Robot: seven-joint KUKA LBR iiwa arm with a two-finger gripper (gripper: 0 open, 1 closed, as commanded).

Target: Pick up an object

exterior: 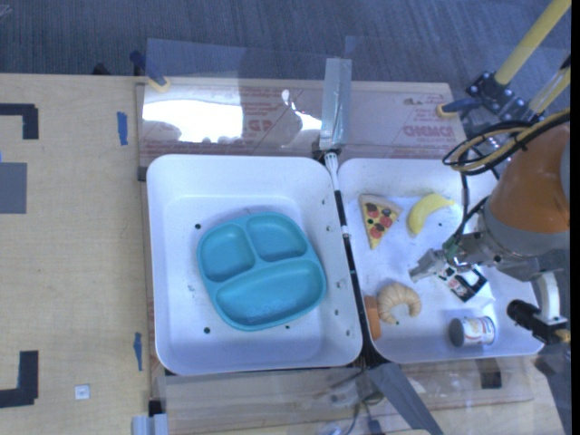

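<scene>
My tool [441, 265] hung low in the right bin [517, 347], w/ nothing seen in it; can't tell its state. Croissant [400, 301] lay just below-left of it, pizza slice [378, 219] and banana [428, 212] farther back, small can [471, 331] near front. Blue divided plate [261, 269] sat in left bin [172, 243].

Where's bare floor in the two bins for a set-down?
Left bin: bare strip all around the blue tray, widest along the far wall. Right bin: crowded with pizza slice, banana, croissant, can and gripper; small patch between croissant and can.
</scene>
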